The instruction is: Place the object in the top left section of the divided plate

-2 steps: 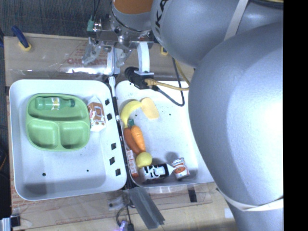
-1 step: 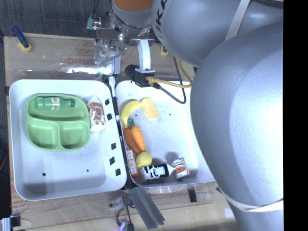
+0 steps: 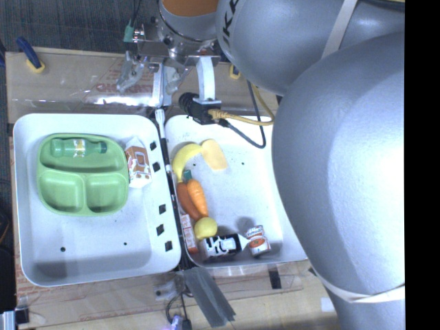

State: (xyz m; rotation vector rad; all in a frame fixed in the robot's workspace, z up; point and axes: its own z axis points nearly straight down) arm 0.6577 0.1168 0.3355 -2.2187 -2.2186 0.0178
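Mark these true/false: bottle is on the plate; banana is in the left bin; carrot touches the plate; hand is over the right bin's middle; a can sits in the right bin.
1. Bottle lies on the plate: true.
2. Banana is in the left bin: false, it is in the right bin.
3. Carrot touches the plate: false, different bins.
4. Hand is over the right bin's middle: false, beyond the bins' far edge.
5. Can sits in the right bin: true.
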